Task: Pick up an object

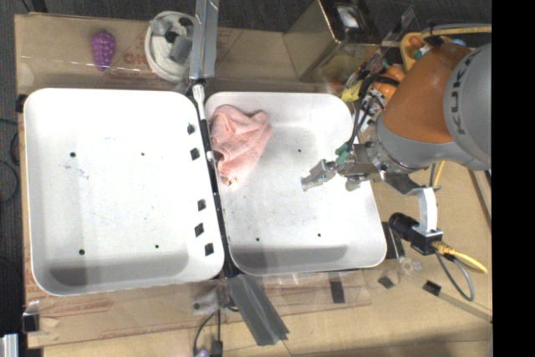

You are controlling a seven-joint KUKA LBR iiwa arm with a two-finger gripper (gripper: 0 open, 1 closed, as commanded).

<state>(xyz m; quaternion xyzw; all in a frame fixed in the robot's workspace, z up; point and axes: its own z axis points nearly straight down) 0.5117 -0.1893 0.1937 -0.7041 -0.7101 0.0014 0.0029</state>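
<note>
A crumpled pink cloth [236, 142] lies in the right bin [292, 238], against its upper left corner beside the divider. My gripper [320, 175] hangs over the right half of that bin, well to the right of the cloth. Its fingers are spread apart, and nothing sits between them. The grey arm with its orange band [426, 96] reaches in from the right edge.
The left bin [109, 255] sits beside the right one. On the bench behind the bins are a purple object [103, 48], a white coil of cable [171, 46] and a metal box [334, 29]. Cables and small parts lie at the right.
</note>
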